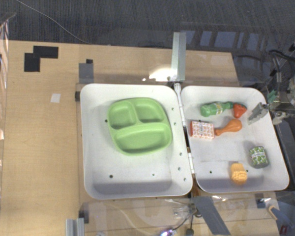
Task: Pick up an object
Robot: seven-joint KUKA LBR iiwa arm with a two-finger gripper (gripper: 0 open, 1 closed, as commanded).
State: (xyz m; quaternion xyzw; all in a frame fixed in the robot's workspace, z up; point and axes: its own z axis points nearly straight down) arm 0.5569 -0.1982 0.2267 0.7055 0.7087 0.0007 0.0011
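The right bin [221, 181] holds several small things. A green bottle-shaped toy [215, 108] lies at the back with a red piece [239, 110] beside it. An orange drumstick [229, 127] rests near the middle, next to a red-and-white checkered box [202, 130]. A green can [258, 156] and a yellow corn-like toy [238, 173] sit toward the front right. My gripper [258, 113] hangs over the bin's right rim, just right of the red piece, with nothing seen in it.
The left bin [96, 181] carries a green divided plate [138, 125]. A metal post [179, 55] stands behind the seam between the bins. Cables and arm hardware [285, 97] crowd the right side. Bare wooden bench [34, 146] stretches to the left.
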